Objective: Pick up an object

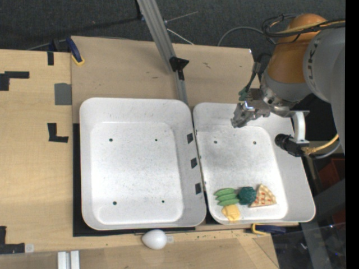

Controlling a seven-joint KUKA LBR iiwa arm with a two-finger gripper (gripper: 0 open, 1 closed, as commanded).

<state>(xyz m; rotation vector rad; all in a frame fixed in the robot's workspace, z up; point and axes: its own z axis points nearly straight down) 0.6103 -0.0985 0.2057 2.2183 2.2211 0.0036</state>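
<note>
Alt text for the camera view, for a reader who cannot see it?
A grey arm's gripper hangs over the far edge of the right bin, whose near corner holds small toy foods: a green piece, a yellow piece and a pizza slice.

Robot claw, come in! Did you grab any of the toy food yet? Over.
Gripper above right bin's far edge, nothing seen in it. Toy food clustered at near edge, untouched. Nothing in between.

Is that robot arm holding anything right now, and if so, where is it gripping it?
Nothing shows in the gripper. It hovers over the far end of the right bin, well away from the toy foods clustered at the near end.
</note>
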